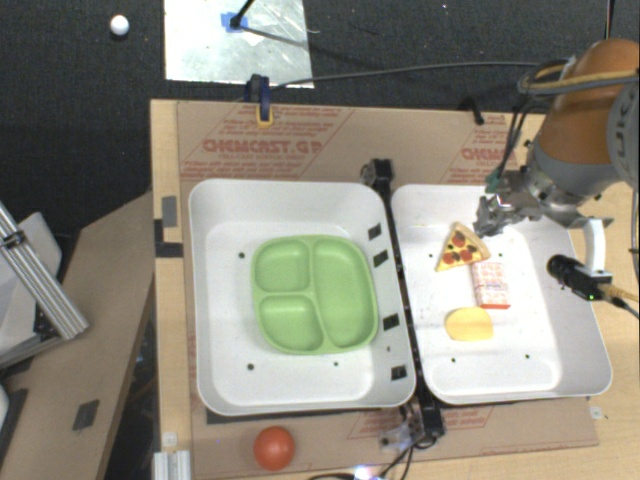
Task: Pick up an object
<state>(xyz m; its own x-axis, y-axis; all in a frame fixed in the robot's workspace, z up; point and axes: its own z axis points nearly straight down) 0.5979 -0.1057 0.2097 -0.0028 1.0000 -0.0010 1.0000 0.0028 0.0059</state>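
The gripper [489,215] is seen low over the right bin [560,368], near its back edge, just beside the top of a toy pizza slice [461,248]. Whether anything is pinched there honestly cannot be told, it's too small and blurry. A pink-and-white packet [490,286] is laid just below the slice, and a yellow lump [468,324] under that. A green divided tray [313,293] is parked in the left bin [230,368]. An orange ball [273,447] is left on the bench out front.

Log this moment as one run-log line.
task: pick up object | gripper: above pizza slice toy, right bin | grasp: none visible | left bin: green tray
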